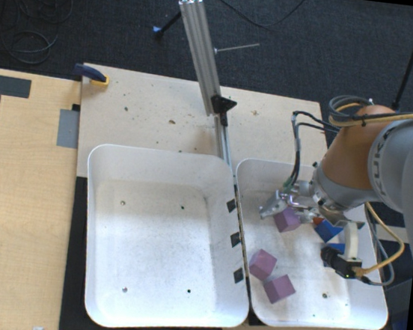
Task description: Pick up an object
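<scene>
So you're mid-attempt here, not done. The grey arm with the orange band (358,161) comes in from the right of the frame and has its two-finger gripper (285,209) down in the right-hand shallow white bin (368,314), right on top of a small purple cube (287,221) near the bin's upper middle. The metal fingers (270,209) look like they sit at the cube's upper left edge, touching or almost, but honestly I can't tell if they're clamped on it or just parked beside it, since the wrist blocks half of it. So don't count it as a grab yet: the cube appears to be resting on the bin floor, nothing is lifted.

What's left: close on something and raise it clear.

Other candidates: two more purple cubes (262,265) sit touching each other lower in the same bin, close to the divider, and a blue block (327,231) peeks out just right of the gripper, mostly hidden under the arm. The left white bin (116,164) has only dark specks on its floor. The arm's bulk hides the right bin's upper right corner, so you can't rule out more stuff there.
</scene>
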### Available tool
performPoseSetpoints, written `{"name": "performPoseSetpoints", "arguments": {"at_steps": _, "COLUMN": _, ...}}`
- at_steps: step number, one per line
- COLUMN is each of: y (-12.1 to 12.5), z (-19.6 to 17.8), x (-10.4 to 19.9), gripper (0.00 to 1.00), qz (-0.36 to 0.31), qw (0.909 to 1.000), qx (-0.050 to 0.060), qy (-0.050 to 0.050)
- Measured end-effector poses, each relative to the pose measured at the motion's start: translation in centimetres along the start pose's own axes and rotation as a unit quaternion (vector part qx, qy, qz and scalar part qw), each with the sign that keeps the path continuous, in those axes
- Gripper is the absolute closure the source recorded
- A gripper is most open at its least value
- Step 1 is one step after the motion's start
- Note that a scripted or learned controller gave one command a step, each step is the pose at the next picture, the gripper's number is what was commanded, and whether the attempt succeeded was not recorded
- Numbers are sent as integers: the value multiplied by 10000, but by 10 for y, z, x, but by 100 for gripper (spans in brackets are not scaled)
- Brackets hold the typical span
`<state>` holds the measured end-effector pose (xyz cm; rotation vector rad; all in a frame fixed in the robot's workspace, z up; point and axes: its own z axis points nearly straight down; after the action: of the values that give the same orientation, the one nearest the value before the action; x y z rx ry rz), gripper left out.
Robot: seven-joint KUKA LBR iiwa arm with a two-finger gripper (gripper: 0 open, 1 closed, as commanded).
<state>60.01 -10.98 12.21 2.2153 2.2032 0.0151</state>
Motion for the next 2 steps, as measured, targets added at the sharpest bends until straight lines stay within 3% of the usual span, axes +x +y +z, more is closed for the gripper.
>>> {"name": "performPoseSetpoints", "arguments": {"at_steps": 1, "y": 1, "z": -10, "x": -2, "gripper": 100, "qz": 36, "qw": 10000, "qx": -16, "qy": -2}}
{"name": "performPoseSetpoints", "arguments": {"at_steps": 2, "y": 1, "z": -68, "x": 6, "gripper": 100, "qz": -31, "qw": 10000, "qx": 81, "qy": 27}}
